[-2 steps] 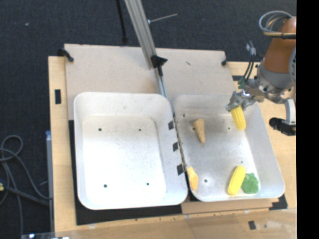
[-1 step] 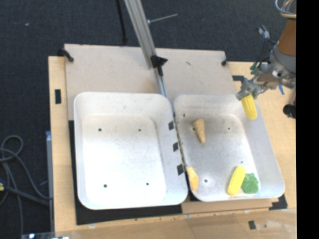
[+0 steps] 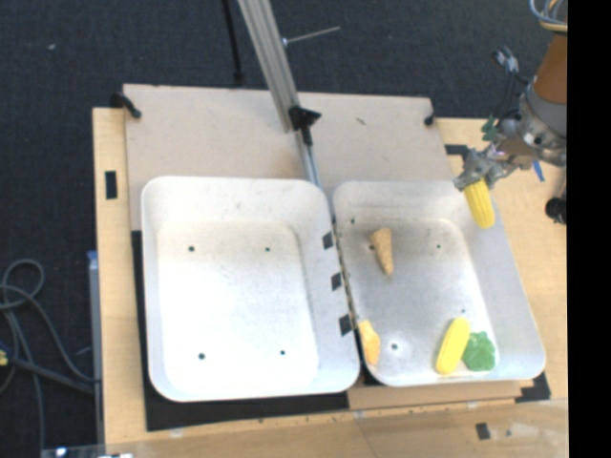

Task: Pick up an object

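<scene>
Two bins are set side by side on the tabletop [image 3: 115, 256], their inner rims touching at the middle. The left bin [image 3: 239, 289] is placed toward the left of the view, the right bin [image 3: 430, 284] beside it. In the right bin, a cone-shaped piece [image 3: 383, 250] is found near the middle, toward the far side. A small piece [image 3: 368, 342] is lodged at the near left corner, against the wall by the left bin. A corn cob [image 3: 452, 344] is laid at the near right, with a leafy piece [image 3: 480, 351] touching it on its right. The pincer [image 3: 482, 172] is positioned over the far right corner of the right bin, and a second corn cob [image 3: 480, 204] is seen directly beneath it, over the bin's rim. A slanted rail [image 3: 272, 51] is mounted behind the bins.
</scene>
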Motion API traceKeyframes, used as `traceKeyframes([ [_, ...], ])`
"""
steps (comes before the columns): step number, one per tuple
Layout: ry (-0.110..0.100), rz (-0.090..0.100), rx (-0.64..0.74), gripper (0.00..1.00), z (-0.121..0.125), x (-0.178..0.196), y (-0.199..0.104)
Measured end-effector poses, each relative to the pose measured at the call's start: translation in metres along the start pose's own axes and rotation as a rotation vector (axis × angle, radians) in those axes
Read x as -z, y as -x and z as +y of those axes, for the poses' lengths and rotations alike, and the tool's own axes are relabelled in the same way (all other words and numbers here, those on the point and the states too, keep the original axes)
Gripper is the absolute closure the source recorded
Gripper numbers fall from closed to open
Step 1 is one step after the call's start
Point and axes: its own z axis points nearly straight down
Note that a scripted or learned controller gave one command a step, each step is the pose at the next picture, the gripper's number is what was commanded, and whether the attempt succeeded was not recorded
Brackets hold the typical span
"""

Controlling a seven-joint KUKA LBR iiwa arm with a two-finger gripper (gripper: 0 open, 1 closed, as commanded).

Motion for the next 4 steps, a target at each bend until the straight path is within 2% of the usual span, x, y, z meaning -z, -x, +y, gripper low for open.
traceKeyframes([
  [2, -0.004, 0.002, -0.003, 1.00, -0.019, -0.014, -0.096],
  [3, -0.003, 0.004, -0.002, 1.00, -0.033, -0.004, -0.141],
  [4, -0.004, 0.003, -0.003, 1.00, -0.046, -0.012, -0.185],
])
